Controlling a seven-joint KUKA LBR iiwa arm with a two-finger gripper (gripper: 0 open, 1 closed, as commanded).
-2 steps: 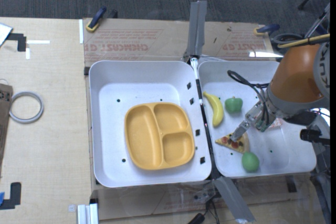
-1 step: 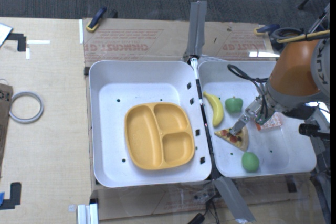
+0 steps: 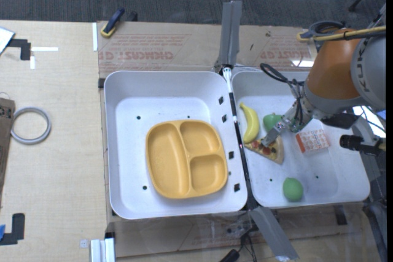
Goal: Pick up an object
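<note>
The grey arm with its orange band reaches into the right white bin [image 3: 344,193], and its two-finger gripper [image 3: 268,143] sits low over the flat wedge-shaped toy pizza slice [image 3: 273,150], which I take as the landmark and the likely target. The gripper tip is at the slice's upper left end, seemingly touching it; whether the fingers are spread or closed cannot be told at this size. The slice lies flat near the bin's middle, its long axis running diagonally from upper left to lower right. Just left of the slice stands the curved yellow plastic banana [image 3: 249,123]; just above it a small green round fruit [image 3: 271,121]; right of it a red-and-white card [image 3: 313,142]; below and right a green ball [image 3: 293,189]. Further left of the slice, in the left white bin [image 3: 123,132], rests a yellow compartment plate [image 3: 186,157].
</note>
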